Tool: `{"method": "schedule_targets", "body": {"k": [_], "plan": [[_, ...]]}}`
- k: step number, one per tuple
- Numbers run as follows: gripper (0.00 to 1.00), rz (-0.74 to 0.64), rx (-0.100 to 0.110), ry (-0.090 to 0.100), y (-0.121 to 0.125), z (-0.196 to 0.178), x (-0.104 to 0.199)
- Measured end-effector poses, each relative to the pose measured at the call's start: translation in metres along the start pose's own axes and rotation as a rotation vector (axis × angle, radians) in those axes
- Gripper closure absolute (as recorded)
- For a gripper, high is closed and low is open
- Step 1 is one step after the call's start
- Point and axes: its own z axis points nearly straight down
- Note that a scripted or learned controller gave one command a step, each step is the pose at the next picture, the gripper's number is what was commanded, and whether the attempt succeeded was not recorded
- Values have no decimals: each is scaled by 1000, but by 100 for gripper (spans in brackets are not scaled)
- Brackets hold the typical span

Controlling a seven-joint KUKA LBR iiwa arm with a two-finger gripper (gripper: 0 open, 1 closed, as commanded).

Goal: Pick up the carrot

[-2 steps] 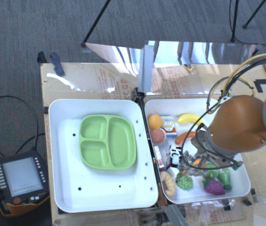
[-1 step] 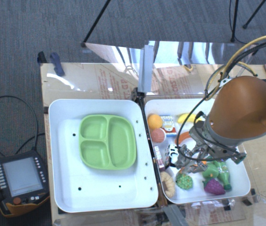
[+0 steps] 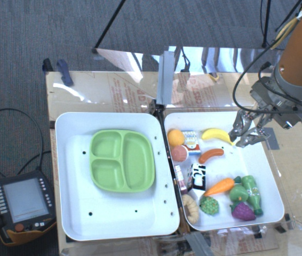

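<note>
From my remote screen I saw the left bin (image 3: 71, 143) holding a green divided plate (image 3: 122, 160). The right bin (image 3: 272, 183) held the toy food. The gripper (image 3: 245, 131) hung over the upper right part of this bin, near the banana (image 3: 217, 135). Its fingers were a little apart, with nothing between them. The carrot (image 3: 219, 186) lay lower in the same bin, well apart from the gripper, between the sausage (image 3: 211, 155) and the broccoli (image 3: 209, 206). An orange (image 3: 175, 137) sat at the bin's upper left.
</note>
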Motion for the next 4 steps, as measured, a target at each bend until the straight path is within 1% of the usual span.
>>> {"method": "schedule_targets", "body": {"k": [1,2,3,4], "plan": [[0,34,11,-10,-24,-50,-10],[0,139,21,-22,-18,19,12],[0,130,19,-19,-28,129,43],[0,144,11,-9,-37,194,49]]}}
